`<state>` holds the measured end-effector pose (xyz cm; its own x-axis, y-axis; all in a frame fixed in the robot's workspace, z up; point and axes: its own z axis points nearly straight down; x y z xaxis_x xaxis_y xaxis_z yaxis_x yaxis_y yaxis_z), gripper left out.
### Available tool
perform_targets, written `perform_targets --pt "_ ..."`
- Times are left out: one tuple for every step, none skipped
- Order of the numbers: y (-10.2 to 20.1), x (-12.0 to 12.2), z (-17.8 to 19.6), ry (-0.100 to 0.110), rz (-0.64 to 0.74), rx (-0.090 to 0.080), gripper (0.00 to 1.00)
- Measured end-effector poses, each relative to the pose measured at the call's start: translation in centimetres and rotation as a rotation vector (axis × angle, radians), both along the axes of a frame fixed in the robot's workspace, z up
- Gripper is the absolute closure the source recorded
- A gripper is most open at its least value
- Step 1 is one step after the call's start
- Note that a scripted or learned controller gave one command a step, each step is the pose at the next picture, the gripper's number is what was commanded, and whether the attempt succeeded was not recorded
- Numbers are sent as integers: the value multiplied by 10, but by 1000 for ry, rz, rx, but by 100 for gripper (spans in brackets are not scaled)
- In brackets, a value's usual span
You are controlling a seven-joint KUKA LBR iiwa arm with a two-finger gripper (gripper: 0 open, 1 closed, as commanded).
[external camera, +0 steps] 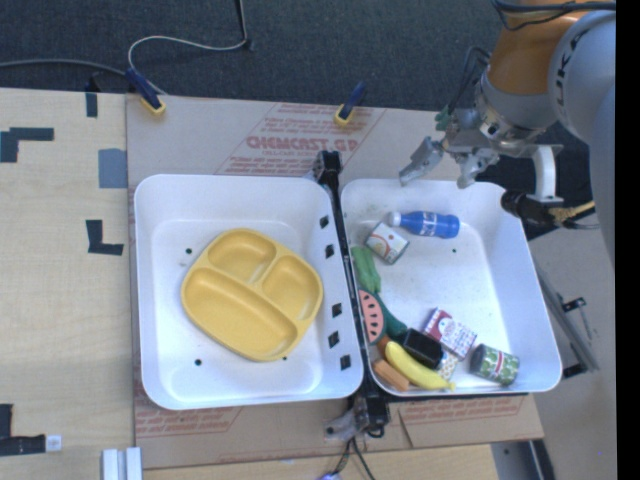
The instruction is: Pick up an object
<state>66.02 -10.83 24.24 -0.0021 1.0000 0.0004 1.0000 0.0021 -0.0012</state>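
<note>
My gripper hangs open above the far edge of the right bin, its two fingers spread with nothing between them. Just below it in that bin lies a blue bottle with a white cap. Beside the bottle sits a small can. Along the bin's left wall lie a green vegetable and a watermelon slice. At the near edge are a banana, a carrot, a black block, a red and white carton and a green can.
The left bin holds a yellow divided plate. A black divider clip joins the two bins at the far side. Yellow and blue clamps hold the cardboard under the bins. A cable runs across the dark floor behind.
</note>
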Motion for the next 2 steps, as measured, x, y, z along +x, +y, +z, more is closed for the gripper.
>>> perform_targets --pt "-40 11 -127 -12 1 -4 0" --pt "-41 12 -117 -14 1 -5 100"
